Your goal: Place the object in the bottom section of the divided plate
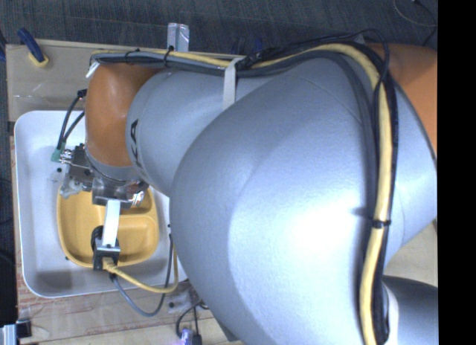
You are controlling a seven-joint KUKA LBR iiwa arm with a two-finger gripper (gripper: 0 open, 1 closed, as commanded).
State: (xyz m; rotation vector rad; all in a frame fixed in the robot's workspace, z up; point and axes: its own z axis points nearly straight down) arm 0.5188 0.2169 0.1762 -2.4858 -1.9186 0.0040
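Observation:
A yellow divided plate [74,232] lies in the left white bin [33,187], and its lower section shows at the bottom of the plate. The arm reaches in from the right and fills most of the view. Its orange wrist band and my gripper [93,180] hang over the plate's upper part. The wrist hides the gripper's tips and whatever lies beneath them. I cannot make out any loose object on the plate.
The grey arm body covers the right bin and most of the bench. A yellow cable [141,285] loops over the left bin's lower rim. A blue-handled tool [31,44] lies at the bench's top left corner.

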